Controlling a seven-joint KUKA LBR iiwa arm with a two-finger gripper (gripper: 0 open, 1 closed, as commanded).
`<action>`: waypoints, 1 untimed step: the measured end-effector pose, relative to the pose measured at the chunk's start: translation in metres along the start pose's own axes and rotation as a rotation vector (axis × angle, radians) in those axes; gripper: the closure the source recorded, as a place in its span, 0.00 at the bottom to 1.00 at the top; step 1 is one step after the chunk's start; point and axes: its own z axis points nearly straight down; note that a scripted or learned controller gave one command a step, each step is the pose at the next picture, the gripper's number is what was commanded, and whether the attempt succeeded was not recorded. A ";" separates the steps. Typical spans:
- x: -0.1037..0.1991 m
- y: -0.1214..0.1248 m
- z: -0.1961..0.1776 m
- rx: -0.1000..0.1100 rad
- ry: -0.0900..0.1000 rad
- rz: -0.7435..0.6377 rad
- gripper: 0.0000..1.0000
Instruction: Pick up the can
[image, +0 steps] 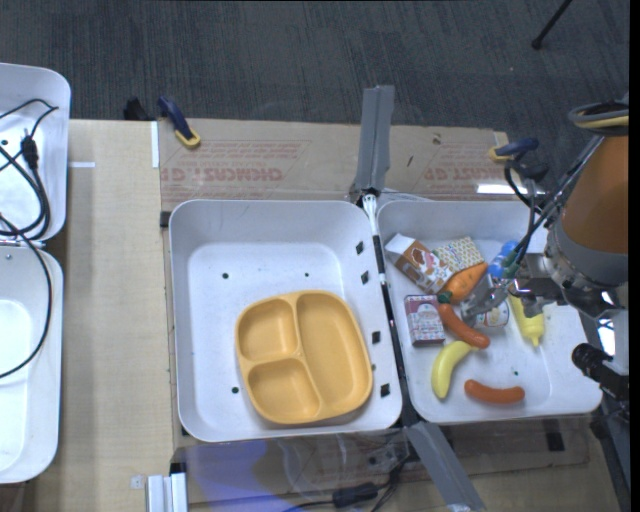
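Note:
In the right bin (560, 395), my gripper (488, 303) reaches down from the right, among the items near the bin's middle. A small silvery round thing (497, 318), which looks like the can, lies right under it and is mostly hidden by it. An orange carrot (465, 282) touches the gripper's left side. A red sausage (463, 328) lies just below and to the left of it.
The right bin also holds a brown-and-white carton (419, 262), a patterned packet (459, 250), a small dark box (424, 320), a banana (449, 368), a second sausage (494, 393), a yellow item (530, 324) and a blue item (508, 254). The left bin (200, 300) bears a yellow divided plate (300, 357).

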 end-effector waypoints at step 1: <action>-0.020 0.025 0.140 -0.012 -0.004 -0.139 0.00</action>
